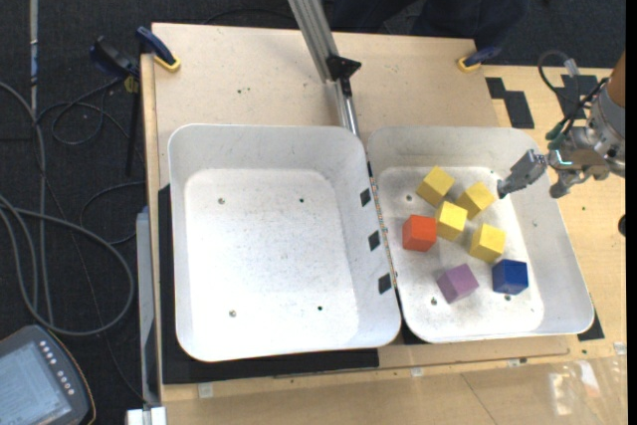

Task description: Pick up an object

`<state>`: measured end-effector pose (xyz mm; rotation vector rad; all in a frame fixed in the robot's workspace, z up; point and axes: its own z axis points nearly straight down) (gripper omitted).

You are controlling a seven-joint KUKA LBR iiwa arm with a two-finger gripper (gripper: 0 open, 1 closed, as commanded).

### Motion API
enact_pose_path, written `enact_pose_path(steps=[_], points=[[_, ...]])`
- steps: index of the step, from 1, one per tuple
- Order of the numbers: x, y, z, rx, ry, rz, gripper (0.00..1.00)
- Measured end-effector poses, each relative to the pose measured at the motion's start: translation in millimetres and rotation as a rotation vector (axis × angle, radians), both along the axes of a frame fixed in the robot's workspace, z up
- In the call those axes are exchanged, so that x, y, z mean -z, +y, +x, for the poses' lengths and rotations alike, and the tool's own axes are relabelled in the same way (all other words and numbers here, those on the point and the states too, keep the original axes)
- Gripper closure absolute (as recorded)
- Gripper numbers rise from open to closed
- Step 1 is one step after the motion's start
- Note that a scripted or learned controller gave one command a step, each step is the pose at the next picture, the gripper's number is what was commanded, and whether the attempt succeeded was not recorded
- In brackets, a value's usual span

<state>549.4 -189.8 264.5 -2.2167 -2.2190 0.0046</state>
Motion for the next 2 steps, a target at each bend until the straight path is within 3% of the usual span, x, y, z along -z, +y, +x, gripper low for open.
enact_pose_path(steps=[1,2], points=[[-2.6,0.1,0.9,0.000,-0.005,-0.001,0.00],[60.3,2.6,-4.5,0.002,0.001,0.000,0.00]])
